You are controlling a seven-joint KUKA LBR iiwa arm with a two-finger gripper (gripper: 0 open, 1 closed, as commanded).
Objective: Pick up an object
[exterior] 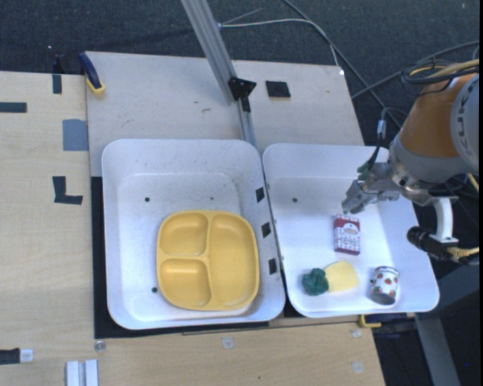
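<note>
Camera view
Surface (32, 215): carrying two white bins side by side, seen from above at a slant.
Left bin (121, 167): holding a yellow plate (208, 259) with three compartments, sitting toward the near side.
Right bin (306, 167): holding four small things.
Carton (347, 235): red and white, lying near the bin's middle, just below the gripper.
Green lump (314, 281): lying at the near side, touching the yellow block.
Yellow block (342, 277): lying just right of the green lump, below the carton.
Can (384, 285): small, patterned, resting in the near right corner, apart from the block.
Arm (435, 131): reaching in from the right over the right bin's far right part.
Gripper (356, 202): hanging just above the carton; whether its fingers are open or closed, cannot tell; nothing is showing between them.
</note>
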